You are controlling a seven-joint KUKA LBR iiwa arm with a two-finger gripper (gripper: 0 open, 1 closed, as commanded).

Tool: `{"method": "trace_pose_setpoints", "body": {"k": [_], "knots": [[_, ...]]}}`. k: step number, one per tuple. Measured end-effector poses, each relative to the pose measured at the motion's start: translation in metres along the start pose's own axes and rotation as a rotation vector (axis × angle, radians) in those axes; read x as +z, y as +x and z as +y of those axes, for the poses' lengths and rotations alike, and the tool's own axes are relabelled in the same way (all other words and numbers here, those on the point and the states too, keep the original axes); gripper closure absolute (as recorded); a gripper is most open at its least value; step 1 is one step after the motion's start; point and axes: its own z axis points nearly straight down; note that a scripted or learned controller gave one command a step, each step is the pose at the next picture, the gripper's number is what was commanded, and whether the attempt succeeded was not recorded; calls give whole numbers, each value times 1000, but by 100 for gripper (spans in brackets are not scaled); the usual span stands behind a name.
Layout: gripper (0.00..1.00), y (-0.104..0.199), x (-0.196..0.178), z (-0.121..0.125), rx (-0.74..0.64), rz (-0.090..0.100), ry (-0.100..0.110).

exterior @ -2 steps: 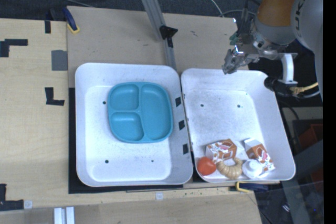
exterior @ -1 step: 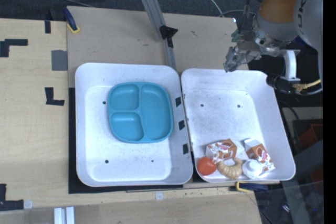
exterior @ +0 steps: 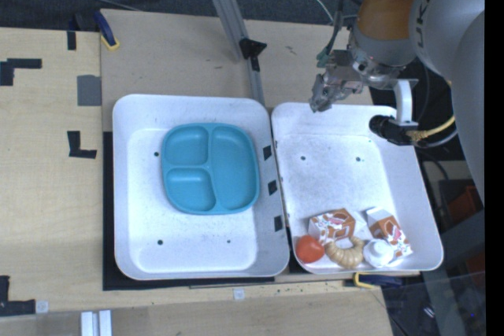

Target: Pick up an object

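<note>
I have the tool (exterior: pixel 323 100) poised over the far rim of the right bin (exterior: pixel 409 193), near that bin's 11 o'clock corner; its fingers are too small and dark against the rim for me to tell whether they are apart or together, and I see nothing between them. The objects lie well apart from it, clustered along the right bin's near edge toward 5 o'clock: a red ball (exterior: pixel 309 249), a curved tan pastry-shaped piece (exterior: pixel 345 253), two red-and-white printed packets (exterior: pixel 332 225) (exterior: pixel 387 228), and a small white rounded piece (exterior: pixel 377 252), all touching or nearly so. Between tool and cluster the bin floor is bare, scuffed white plastic. The left bin (exterior: pixel 138 248) holds a smooth teal divided plate (exterior: pixel 210 168) with three compartments. Pale wooden bench (exterior: pixel 47 193) surrounds both bins.
</note>
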Motion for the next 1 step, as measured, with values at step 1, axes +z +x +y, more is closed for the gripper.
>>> {"method": "trace_pose_setpoints", "body": {"k": [1], "knots": [[100, 63, 1, 5, -2, 1, 0]]}}
